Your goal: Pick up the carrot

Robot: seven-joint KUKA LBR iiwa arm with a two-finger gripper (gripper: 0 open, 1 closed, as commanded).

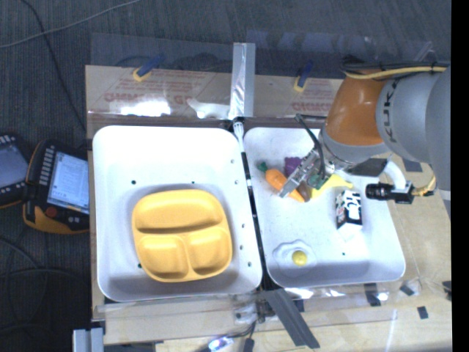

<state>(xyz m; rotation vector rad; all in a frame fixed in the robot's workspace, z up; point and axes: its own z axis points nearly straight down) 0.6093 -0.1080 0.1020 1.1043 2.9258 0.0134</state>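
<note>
The big grey arm (399,119) comes in from the upper right. A yellow tray (183,233) lies in the left bin (117,152). In the right bin (374,259), the gripper (302,178) pinches the little carrot (282,182).

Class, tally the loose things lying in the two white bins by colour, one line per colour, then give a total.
Yellow: 2, the divided tray and a fried-egg toy's yolk
Orange: 1, the carrot
Purple: 1, a small item
Black and white: 1, a packet
Total: 5
</note>
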